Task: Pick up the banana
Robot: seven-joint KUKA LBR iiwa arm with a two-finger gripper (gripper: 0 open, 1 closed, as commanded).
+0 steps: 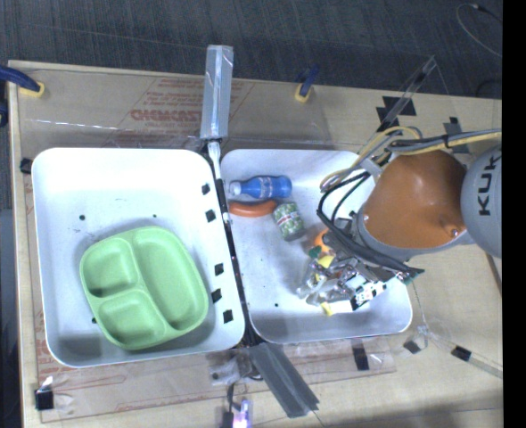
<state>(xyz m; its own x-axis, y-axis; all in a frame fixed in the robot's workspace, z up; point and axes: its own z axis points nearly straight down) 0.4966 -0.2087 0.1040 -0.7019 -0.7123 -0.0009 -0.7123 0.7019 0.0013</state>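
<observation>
The arm's orange band (410, 199) looms closest, over the right bin (281, 315). The gripper (334, 283) is set low in clutter, to the near right of the green can (288, 219); whether it is apart or together cannot be told. What is judged the banana (332, 308), a yellow sliver, is glimpsed at the gripper's near edge, beyond it from the can, and its long axis is hidden.

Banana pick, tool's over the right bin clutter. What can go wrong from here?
1. The tool sits over a tight cluster of small items, so it may close on the wrong one.
2. A yellow piece, possibly the banana, peeks out under the arm near the front wall of the right bin. A grasp there could hit the wall or push the piece away.
</observation>
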